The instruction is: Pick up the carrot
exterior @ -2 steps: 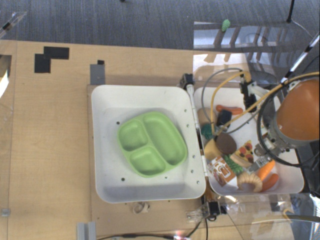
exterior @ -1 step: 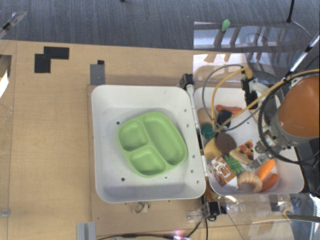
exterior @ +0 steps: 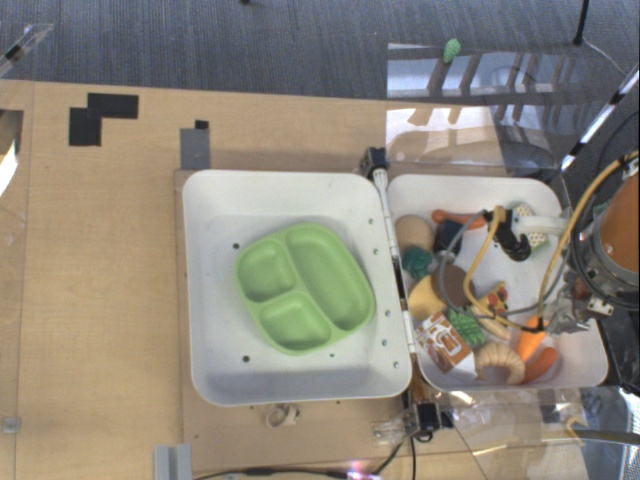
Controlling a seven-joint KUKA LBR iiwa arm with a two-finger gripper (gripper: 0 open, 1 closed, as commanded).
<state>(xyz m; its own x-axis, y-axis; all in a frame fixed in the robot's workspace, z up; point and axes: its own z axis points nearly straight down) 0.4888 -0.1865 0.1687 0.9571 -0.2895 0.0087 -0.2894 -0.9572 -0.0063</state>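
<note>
Orange tapered toy carrot [exterior: 540,363]: lying in the near right corner of the right-hand shallow white bin [exterior: 541,189], close to the front wall, partly crossed by the yellow and black cables [exterior: 520,309].
Carrot neighbours: touching or just beside a tan bread-shaped toy [exterior: 499,364] on the left; a small brown-and-white carton [exterior: 447,340] further left.
Carrot axis: long axis on a slant, low end toward the view's bottom left, high end toward the right wall; thin tip probably the left end, though too small and overlapped to be sure.
Carrot handling: likely hollow plastic, so light, stiff and smooth; prone to slip or roll if pinched near the taper.
Grip point: best across the thicker middle, square to the long axis, with the wall and the bread toy leaving little room.
Grey two-finger gripper [exterior: 578,308]: hanging over the right side of the same bin, just above and right of the carrot; released or clenched cannot be told, and nothing visibly held.
Left-hand white bin [exterior: 200,298]: holding a green divided plate [exterior: 303,288], well apart from the carrot.
</note>
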